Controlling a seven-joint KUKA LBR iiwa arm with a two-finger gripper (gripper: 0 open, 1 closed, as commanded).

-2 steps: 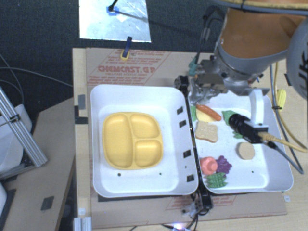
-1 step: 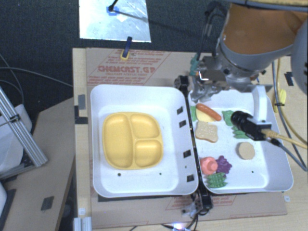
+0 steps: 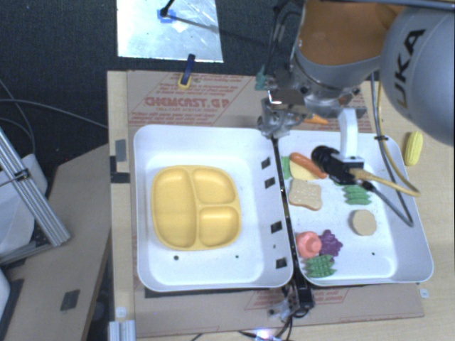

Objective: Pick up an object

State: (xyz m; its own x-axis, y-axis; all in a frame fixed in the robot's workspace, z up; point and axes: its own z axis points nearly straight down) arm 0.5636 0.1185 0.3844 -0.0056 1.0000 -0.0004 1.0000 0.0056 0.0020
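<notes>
My gripper [image 3: 273, 124] hangs over the far end of the divider between the two white bins, at the back left corner of the right bin [image 3: 398, 261]. Nothing shows between its tips. In the right bin lie toy foods: an orange carrot [image 3: 306, 165] on a green leaf [image 3: 286, 168], a bread slice [image 3: 306, 195], green beans [image 3: 356, 194], a round tan cookie [image 3: 363, 223], a pink piece [image 3: 308, 244], purple grapes [image 3: 331, 243] and a green pea pod [image 3: 320, 265]. The carrot is the closest to the gripper, a little in front of it and to its right.
A yellow divided plate [image 3: 195, 206] lies in the left bin [image 3: 142, 261]. A yellow corn cob [image 3: 413, 148] sits at the right bin's far right rim. A small orange piece [image 3: 318, 120] shows behind the wrist. The arm's bulk covers the back of the right bin.
</notes>
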